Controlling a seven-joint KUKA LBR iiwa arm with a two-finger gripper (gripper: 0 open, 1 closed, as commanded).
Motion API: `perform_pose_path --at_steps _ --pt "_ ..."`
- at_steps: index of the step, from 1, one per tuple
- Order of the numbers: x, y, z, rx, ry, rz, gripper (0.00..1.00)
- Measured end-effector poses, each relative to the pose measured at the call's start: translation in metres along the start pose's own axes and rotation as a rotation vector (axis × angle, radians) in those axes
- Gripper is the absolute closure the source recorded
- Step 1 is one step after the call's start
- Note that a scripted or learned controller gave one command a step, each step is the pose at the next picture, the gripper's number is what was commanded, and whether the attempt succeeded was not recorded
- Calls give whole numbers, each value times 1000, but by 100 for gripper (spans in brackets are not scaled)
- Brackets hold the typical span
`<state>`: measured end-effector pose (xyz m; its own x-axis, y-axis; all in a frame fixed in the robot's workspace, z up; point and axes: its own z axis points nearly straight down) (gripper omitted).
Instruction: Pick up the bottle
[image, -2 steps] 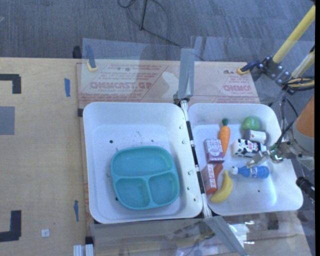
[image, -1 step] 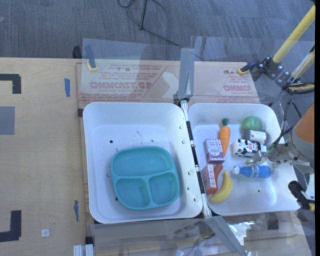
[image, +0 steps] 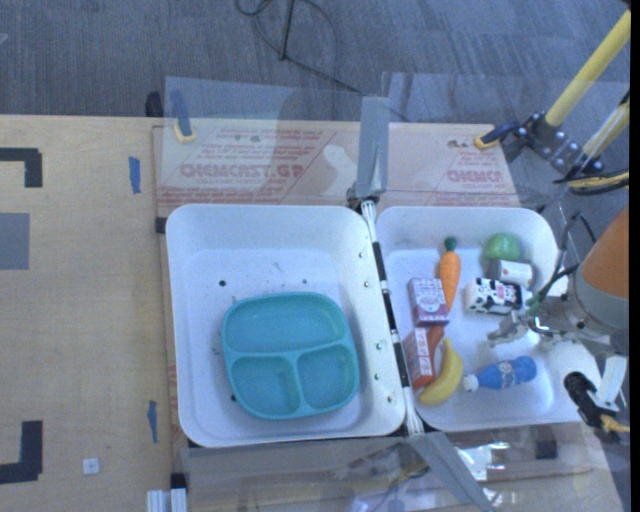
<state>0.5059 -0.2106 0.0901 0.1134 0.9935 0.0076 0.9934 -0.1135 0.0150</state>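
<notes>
White bins numbered two, one teal tray (image: 290, 354) in left bin (image: 200, 240), one bottle (image: 503, 375) lay in right bin (image: 400, 235), blue body, white cap, beside one banana (image: 446, 375), one carrot (image: 449, 271), gripper (image: 520, 325) state unclear.

Arm: one, grey, entering the camera view from 3 o'clock, its orange band (image: 612, 262) showing at the right edge. Wrist: leaning down and toward 9 o'clock, over the right-hand side of the view. Gripper (image: 515, 327): metal fingertips reaching toward 9 o'clock from the wrist, sitting low in the scene; finger spacing too small and cluttered to be reading reliably.
</notes>
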Motion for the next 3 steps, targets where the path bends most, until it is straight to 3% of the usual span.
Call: perform_pose_path --at_steps 1,2,3 --pt "0 -18 -1 2 9 212 0" --pt "6 -14 -20 14 -10 289 0" --pt "56 -31 2 5 -13 240 0"
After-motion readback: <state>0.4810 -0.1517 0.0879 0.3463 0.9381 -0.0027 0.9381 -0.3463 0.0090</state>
